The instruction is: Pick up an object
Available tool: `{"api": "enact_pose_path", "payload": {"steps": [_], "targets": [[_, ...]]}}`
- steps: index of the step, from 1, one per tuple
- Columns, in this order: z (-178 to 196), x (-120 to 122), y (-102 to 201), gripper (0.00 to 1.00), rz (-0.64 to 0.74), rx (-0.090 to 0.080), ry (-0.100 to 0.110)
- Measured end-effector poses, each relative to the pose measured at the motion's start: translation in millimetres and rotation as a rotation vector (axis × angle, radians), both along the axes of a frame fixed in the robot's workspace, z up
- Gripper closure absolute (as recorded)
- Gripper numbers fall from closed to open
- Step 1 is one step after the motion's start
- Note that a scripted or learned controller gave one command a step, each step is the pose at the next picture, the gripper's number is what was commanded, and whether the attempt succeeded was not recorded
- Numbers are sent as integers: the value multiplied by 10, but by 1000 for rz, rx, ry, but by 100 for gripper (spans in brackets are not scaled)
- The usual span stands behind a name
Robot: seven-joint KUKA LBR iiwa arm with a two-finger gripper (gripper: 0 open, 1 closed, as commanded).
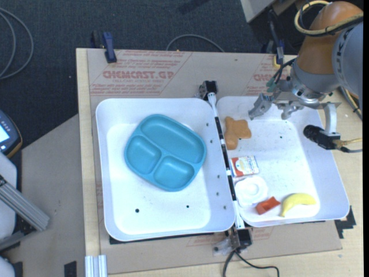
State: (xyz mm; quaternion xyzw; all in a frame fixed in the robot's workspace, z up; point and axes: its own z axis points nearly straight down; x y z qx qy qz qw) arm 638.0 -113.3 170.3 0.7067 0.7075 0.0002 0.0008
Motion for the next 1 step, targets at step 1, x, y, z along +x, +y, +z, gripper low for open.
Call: {"api": "enact_pose_path", "payload": {"steps": [1], "targets": [[-527, 14, 180, 0, 1, 3, 8]]}}
